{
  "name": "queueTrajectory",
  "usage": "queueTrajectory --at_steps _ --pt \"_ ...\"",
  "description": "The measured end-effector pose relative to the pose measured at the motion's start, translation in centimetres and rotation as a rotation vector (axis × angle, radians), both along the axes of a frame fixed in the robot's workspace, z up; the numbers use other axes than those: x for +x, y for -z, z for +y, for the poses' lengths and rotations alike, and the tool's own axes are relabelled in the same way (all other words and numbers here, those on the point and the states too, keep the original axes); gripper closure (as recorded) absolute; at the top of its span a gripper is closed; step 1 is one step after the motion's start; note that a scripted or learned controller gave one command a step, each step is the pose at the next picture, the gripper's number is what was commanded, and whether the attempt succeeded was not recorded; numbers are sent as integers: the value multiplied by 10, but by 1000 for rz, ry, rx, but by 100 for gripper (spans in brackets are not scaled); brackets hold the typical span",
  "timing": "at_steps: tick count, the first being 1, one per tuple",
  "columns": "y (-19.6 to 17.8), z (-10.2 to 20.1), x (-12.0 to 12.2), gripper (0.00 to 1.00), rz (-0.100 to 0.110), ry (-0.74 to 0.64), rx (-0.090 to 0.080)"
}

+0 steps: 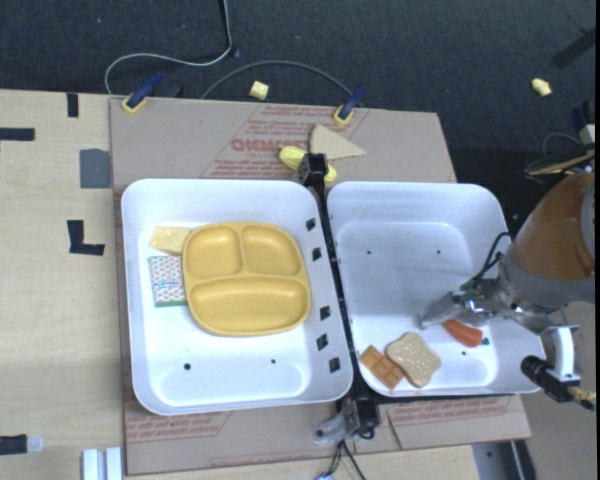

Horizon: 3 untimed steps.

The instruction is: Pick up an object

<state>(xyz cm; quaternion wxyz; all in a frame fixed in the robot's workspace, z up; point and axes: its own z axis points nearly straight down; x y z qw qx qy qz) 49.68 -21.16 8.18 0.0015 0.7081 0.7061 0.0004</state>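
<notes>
— What colour is the plate [247, 292]?
— Yellow, in a white bin [160, 368].
— And that little packet [167, 280]?
— Blue and white checks.
— The food?
— Tan bread [415, 358], brown waffle [382, 367], red-orange carrot [465, 333].

Brown cardboard sheet [400, 138] under bins, blue clamps [143, 90], black cable [223, 18], dark carpet [430, 28]

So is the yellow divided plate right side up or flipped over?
Right side up. The yellow divided plate in the left bin shows its three hollow compartments facing the camera, with raised ridges between them.
</notes>
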Motion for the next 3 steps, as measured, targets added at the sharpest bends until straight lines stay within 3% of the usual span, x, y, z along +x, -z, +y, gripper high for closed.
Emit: queueTrajectory --at_steps 1,2,3 --pt "-16 -1 3 100 -5 -2 -4" --pt "-8 59 91 100 -1 -12 2" --pt "-107 123 69 100 0 -9 3"
